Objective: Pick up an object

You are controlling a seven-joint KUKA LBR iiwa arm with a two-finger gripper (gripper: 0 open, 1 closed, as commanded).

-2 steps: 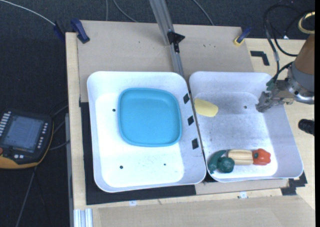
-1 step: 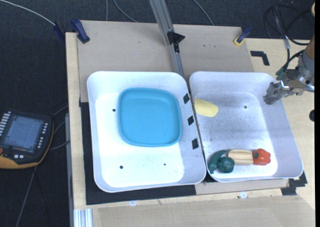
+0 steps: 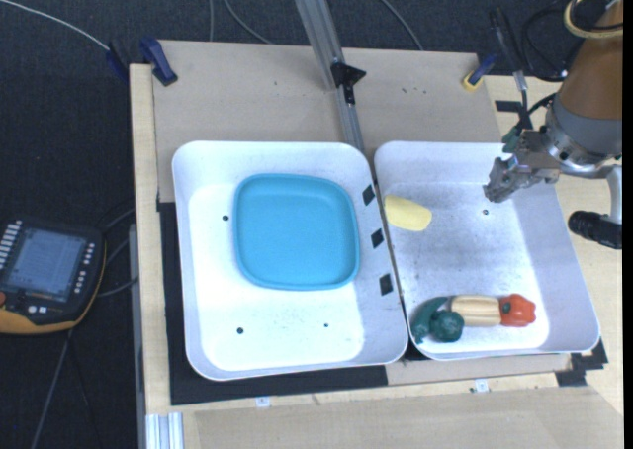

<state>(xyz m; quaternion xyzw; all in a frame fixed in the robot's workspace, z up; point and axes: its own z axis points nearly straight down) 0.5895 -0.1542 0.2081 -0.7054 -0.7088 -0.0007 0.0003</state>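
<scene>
hovering: my gripper [image 3: 500, 183] over the right bin [image 3: 554, 259], upper part
fingers: can't tell how wide
holding: nothing visible

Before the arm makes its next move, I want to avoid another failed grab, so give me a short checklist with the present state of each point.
1. Something to pick lies in the right white bin: ok. A pale yellow soft lump sits near its left wall.
2. More targets: ok. A dark green rounded piece, a tan stick-shaped piece and a red piece lie bunched at the near edge.
3. Pincer free of load: ok, nothing shows between its tips.
4. Pincer opening: cannot tell.
5. Pincer above a target: not ok, it hangs over bare bin floor near the far right.
6. Left white bin holds a light blue square plate: ok.
</scene>
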